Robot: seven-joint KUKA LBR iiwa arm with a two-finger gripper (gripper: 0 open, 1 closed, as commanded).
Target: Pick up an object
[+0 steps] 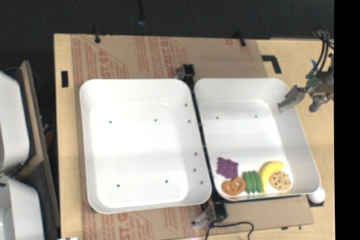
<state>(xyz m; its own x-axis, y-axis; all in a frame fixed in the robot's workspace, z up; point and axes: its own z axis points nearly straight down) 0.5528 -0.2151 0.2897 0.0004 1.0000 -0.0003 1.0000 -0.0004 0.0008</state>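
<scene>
The worktop [169, 59] is seen from above, covered by a brown cardboard sheet with red print, lying under two white bins set side by side. The left bin [140, 143] is the larger-looking one, with a few small dark dots marked on its floor. The right bin [253, 121] is touching it along the middle seam, where black clips are seen at the far and near ends.

All the objects are gathered in the right bin's near corner (a tight cluster, most of them touching or nearly so). A yellow piece [272, 168] is placed at the right of the cluster, with a round tan cookie [279, 180] dotted with dark specks lying against its near side. A green piece [253, 182], ribbed and elongated, is set just left of the cookie. An orange ring-shaped piece [233, 186] is found left of the green one, close to the bin's near wall. A purple piece [227, 166] is lying just beyond the orange one, slightly apart from the rest.

The end effector [306, 97] is seen at the right bin's far right rim, well apart from the cluster, with cables rising behind it. Nothing is seen between its fingers; whether they are spread or closed cannot be told (too small and blurred).
</scene>
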